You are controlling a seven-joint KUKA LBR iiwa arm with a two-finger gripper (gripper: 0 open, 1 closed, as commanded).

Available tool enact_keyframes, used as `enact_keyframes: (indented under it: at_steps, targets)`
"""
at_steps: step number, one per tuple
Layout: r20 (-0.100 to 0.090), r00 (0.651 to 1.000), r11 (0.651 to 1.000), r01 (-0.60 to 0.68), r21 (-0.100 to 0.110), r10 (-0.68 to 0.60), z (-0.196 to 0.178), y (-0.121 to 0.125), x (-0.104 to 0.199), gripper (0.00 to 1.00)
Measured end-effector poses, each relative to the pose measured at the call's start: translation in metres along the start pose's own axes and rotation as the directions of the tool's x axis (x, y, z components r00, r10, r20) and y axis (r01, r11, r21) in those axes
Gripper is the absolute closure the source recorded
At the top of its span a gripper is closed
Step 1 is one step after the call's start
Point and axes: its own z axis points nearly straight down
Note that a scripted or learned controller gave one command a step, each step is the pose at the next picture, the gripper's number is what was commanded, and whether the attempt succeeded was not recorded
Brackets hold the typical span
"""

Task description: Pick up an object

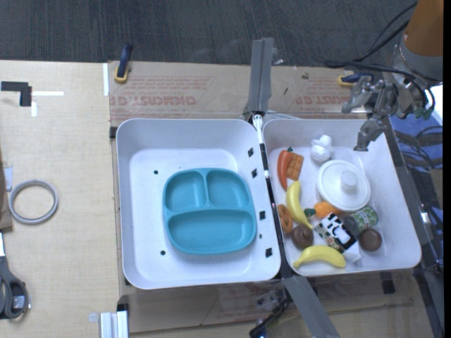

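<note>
The right bin [402,189] holds a heap of small things. A white round lidded bowl [343,183] lies in its middle, with a small white piece [321,146] behind it. An orange-red toy food [290,164], two yellow bananas [296,203] [320,257], a black-and-white box [332,229] and two brown balls [303,236] [370,239] lie around them. My gripper [356,127] hangs over the bin's far right corner, above and behind the bowl. It is open, with nothing between its fingers.
The left bin [134,189] holds a blue divided plate [209,210]. A grey divider post [261,76] rises behind the seam between the bins. On the bench at left lie a tape ring [32,201] and scissors [10,294]. Cables hang at the right.
</note>
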Motion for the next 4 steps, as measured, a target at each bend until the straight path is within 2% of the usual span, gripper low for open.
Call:
enact_keyframes:
  at_steps: [1,2,3,4]
  targets:
    - [-0.01,0.985,0.985,-0.173,-0.001,0.173,0.149,0.035,0.032,0.0]
    - [0.0,0.961,0.961,-0.277,0.001,0.277,0.162,-0.03,0.018,0.0]
    - [-0.002,0.991,0.991,-0.136,-0.001,0.136,0.178,0.045,0.069,0.0]
    - [-0.002,0.994,0.994,-0.108,0.0,0.108,0.177,0.049,0.121,0.0]
